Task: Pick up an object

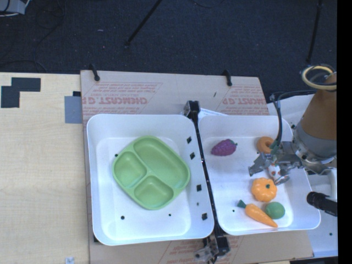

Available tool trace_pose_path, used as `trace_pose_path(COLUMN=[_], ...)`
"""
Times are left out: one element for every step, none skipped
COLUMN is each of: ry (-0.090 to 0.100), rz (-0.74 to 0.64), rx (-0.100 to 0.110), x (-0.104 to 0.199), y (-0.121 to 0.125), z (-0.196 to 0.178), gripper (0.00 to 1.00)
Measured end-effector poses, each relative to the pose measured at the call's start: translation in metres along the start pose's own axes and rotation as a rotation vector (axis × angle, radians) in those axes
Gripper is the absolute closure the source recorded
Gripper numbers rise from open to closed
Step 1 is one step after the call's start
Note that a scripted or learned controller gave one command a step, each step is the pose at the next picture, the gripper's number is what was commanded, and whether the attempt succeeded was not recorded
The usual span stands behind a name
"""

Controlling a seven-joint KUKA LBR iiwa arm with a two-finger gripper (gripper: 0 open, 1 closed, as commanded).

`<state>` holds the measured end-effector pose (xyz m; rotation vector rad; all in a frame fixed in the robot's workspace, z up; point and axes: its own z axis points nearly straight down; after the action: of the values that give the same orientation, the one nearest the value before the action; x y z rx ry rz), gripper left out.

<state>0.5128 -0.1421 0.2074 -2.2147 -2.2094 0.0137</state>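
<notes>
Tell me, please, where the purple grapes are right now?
The purple grapes lie in the right bin, near its upper left corner, left of the orange ring and apart from the gripper.

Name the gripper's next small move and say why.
Probably a short descent toward the orange pumpkin: the gripper hangs just above it in the right bin, nothing shows between its fingers, and the carrot and green ball lie farther off.
</notes>
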Motion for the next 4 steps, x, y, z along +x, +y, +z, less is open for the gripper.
trace_pose_path(ry=[-0.002, -0.001, -0.001, -0.005], rz=[-0.002, -0.002, -0.002, -0.004], rx=[-0.012, -0.007, -0.009, -0.030], x=[0.000, 0.003, 0.006, 0.006], y=[0.003, -0.004, -0.002, 0.004], z=[-0.006, 0.039, 0.082, 0.094], gripper=[0.00, 0.00, 0.00, 0.00])
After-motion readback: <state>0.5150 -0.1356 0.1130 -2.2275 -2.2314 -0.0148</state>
